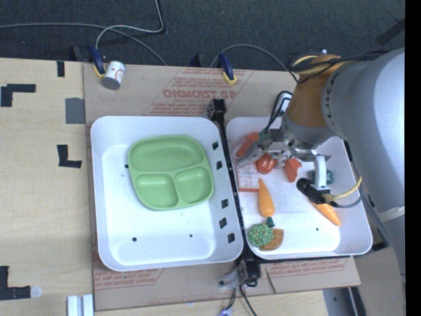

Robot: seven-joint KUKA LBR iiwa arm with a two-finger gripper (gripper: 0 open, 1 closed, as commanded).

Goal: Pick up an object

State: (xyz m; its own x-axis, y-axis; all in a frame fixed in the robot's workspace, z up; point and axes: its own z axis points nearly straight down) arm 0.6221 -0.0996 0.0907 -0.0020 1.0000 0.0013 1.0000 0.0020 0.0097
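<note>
My gripper reaches down into the right bin near its back left. Just below it lies a red piece, with an orange-red piece to its right and another red-orange piece to its left. I cannot make out whether anything sits in the gripper. An orange carrot lies mid-bin, and a second carrot lies toward the right. At the front edge rests a green broccoli-like piece against a brown piece.
The left bin holds a green divided plate. A black divider runs between the bins. The grey arm covers the right bin's back right. A small white roll and clips lie on the cardboard behind.
</note>
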